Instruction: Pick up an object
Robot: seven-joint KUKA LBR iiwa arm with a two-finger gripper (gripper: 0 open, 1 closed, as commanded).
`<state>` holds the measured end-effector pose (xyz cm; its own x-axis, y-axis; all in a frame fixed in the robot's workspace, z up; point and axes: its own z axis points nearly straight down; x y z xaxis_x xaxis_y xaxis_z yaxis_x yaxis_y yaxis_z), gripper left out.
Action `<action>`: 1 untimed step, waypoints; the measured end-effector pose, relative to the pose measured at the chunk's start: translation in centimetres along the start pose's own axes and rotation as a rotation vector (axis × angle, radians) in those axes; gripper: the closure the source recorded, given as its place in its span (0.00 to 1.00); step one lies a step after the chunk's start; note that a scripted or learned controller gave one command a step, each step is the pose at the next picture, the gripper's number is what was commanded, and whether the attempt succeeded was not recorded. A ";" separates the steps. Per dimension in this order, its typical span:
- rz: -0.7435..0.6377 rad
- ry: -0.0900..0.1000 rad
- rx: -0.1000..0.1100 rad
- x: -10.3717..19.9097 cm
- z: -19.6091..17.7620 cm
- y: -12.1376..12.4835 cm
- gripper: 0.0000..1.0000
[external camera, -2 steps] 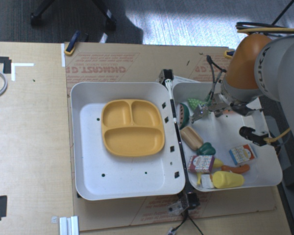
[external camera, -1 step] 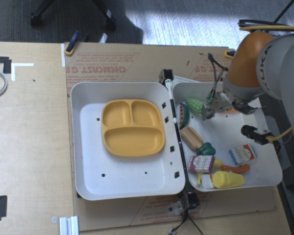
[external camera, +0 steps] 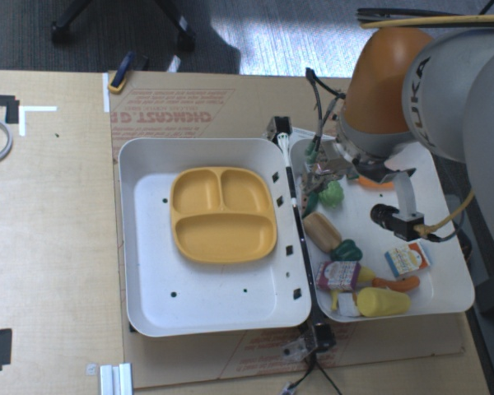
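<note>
Bench | right bin (external camera: pixel 441 301) (toys crowded) | arm (external camera: pixel 412 81) overhangs | yellow tray (external camera: pixel 223 215) left

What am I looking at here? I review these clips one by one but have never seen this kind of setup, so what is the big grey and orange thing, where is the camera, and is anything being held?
The camera hangs above a bench and looks down at a slant. The big grey and orange shape is a robot arm reaching in from the right. Its pincer is low over the right bin, close to a green toy; its tip is too cluttered to tell whether it holds anything. That bin also holds small toy foods: a tan cylinder, a yellow piece, an orange carrot-like piece and a small carton. The left bin holds a yellow divided plate.
</note>
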<state>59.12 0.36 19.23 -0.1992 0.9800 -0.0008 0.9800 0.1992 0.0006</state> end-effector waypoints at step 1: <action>-0.103 -0.001 0.000 4.8 -28.7 1.6 1.00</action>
<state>59.71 5.40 47.88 -0.2986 0.9544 -0.0019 0.9544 0.2986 0.0006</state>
